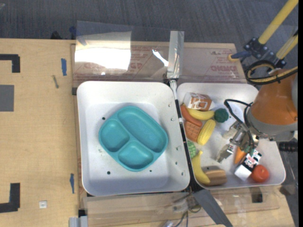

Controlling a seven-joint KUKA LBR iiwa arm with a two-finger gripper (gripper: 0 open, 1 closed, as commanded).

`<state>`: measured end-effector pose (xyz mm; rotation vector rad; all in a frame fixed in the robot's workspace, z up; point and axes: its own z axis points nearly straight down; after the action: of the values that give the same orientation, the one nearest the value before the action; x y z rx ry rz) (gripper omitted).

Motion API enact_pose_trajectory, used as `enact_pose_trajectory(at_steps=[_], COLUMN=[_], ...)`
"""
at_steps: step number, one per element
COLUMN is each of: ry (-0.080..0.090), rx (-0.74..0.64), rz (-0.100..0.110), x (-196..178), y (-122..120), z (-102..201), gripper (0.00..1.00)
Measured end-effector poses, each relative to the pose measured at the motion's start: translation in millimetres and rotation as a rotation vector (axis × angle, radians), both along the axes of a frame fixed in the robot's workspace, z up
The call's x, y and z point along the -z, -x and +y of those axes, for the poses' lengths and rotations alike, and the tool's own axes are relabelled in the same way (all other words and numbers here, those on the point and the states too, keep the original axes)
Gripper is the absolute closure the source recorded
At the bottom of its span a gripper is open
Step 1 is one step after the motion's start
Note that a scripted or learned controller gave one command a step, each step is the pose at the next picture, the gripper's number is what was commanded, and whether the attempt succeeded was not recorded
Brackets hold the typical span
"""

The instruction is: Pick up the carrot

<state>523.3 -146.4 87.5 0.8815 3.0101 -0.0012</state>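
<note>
The arm (277, 108) reached in from the right over the right bin (277, 176), its orange band above the wrist. The pincer (233, 144) hung low in that bin with its metal fingers (226, 151) slightly parted and nothing between them. The carrot (241, 154) lay just beside the fingers on their right, a small orange piece tilted on the bin floor, close to the pincer but not in its grip. Near it sat a white carton (247, 165) and a tomato (260, 173). Further left in the same bin were a corn cob (206, 131), a banana (200, 112) near the top, a second banana (200, 171) near the bottom, a green ball (220, 115) and a brown block (215, 177). The left bin (94, 103) held a teal divided plate (133, 137). Both bins rested on the wooden worktop (35, 126).
</note>
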Motion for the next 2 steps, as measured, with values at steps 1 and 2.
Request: enact_pose_trajectory(at_steps=[1, 2], ry=[0.0, 0.001], rx=[0.069, -0.202], rz=[-0.005, -0.003], x=[-0.6, -0.4], y=[17.9, -64.6], z=[13.1, 35.2], gripper=[0.0, 0.0])
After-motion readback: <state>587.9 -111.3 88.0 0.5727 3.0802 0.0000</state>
